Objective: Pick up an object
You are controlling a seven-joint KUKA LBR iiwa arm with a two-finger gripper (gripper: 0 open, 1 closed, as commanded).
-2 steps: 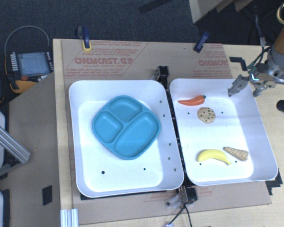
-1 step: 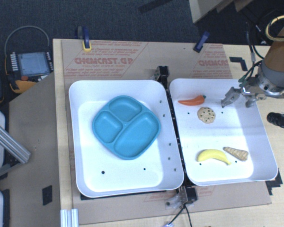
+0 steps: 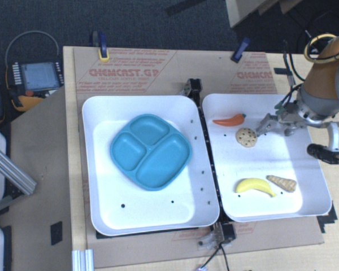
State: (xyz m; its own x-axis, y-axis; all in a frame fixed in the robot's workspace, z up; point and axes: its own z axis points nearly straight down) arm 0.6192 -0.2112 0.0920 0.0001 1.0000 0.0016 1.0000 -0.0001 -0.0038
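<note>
Right half of frame, right bin [image 3: 311, 205]: held four small items; arm reached in from the right edge at its upper part.
Left half of frame, left bin [image 3: 101, 208]: carried a blue divided plate [image 3: 151, 151], well apart from the work.
Upper right, gripper [image 3: 265, 126]: hung low over the bin just right of the cookie; clenched or released, could not tell; nothing seen between its tips.
Lower right, banana [image 3: 255, 187]: lay flat, long axis near left-to-right in the frame, curved, ends dipping toward the bottom edge.
Lower right, cone [image 3: 282, 183]: lay just beside the banana's right end, tip pointing left.
Upper centre-right, pepper [image 3: 228, 120]: lay with long axis left-to-right, stem end toward the right.
Centre-right, cookie [image 3: 246, 137]: round, no long axis; judged the likeliest target as nearest the tips.
Step in hand: judged an approach; best done by centring over the cookie, straddling it, descending straight, closing without nudging the pepper.
</note>
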